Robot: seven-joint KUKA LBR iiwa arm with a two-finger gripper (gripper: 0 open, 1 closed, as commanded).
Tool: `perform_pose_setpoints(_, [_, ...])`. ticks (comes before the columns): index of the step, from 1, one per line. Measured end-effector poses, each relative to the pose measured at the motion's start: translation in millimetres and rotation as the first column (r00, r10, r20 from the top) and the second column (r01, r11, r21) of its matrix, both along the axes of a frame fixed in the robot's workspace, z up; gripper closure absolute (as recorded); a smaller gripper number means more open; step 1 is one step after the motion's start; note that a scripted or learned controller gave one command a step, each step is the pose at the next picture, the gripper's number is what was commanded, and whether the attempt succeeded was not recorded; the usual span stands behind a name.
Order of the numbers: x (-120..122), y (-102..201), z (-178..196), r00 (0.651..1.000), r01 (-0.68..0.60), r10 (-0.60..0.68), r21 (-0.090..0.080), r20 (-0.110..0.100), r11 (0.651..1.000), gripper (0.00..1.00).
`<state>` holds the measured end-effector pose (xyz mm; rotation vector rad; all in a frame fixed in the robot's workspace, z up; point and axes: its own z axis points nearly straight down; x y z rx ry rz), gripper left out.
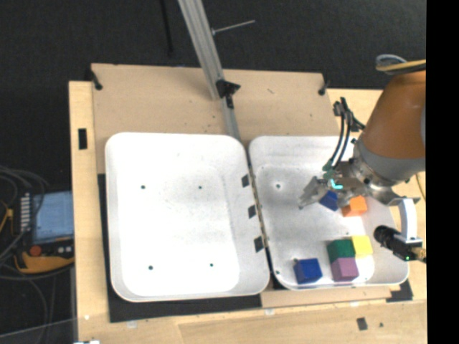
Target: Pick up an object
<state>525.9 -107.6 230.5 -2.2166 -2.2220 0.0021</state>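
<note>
The pincer (318, 190) hung low inside the right bin (287, 156), at the end of the grey arm (394, 131) with its orange band, which came in from three o'clock. Whether it was spread or closed could not be told at that slant, nor whether it had hold of anything. Just beside it, at about four o'clock, a dark blue block (329, 201) lay partly under the wrist, and an orange block (354, 206) sat touching or nearly touching that one, a little further toward three o'clock. Either could have been the target; neither could be seen lifted off the bin floor.

By that showing the pick was not yet done. The arm had reached the objects, and the closing on one and the raising of it appeared to be what was left.

Further out, toward five o'clock from the pincer, four more blocks sat near the bin's front edge: a green block (341, 249) and a yellow block (361, 246) side by side, a purple block (345, 268) just in front of the green one, and a second blue block (308, 270) apart toward seven o'clock.

Counted: two blue, one orange, one green, one yellow, one purple, six blocks in all, every one in the right bin. There were two bins, the left bin (179, 145) lying at nine o'clock.
</note>
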Motion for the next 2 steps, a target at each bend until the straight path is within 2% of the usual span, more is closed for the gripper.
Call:
perform_pose_setpoints(1, [0.7, -0.5, 1.8, 1.000, 0.003, -0.003, -0.001, 0.005, 1.000, 0.00])
perform_pose_setpoints(2, [1.8, 3.6, -60.0, 1.000, 0.004, -0.004, -0.002, -0.002, 1.000, 0.00])
